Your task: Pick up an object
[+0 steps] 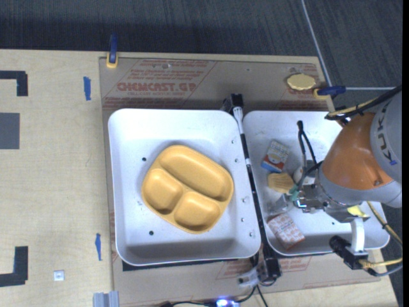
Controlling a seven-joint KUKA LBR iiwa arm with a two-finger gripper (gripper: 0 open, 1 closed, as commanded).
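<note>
The right bin (255,128) holds a small white box with red and blue print (275,155), a pale yellow block (280,182) and a reddish printed packet (287,230) near the front wall. My gripper (299,197) reaches down into this bin just right of the yellow block, under the orange band of the arm (354,162). The wrist body hides its fingers. The left bin (124,171) carries a large yellow three-compartment tray (186,187), lying upside down.
A cardboard sheet (160,82) lies under both bins. A round tan disc (301,81) sits on it at the back right. Cables (300,139) trail over the right bin, and a black bar (246,165) runs between the bins.
</note>
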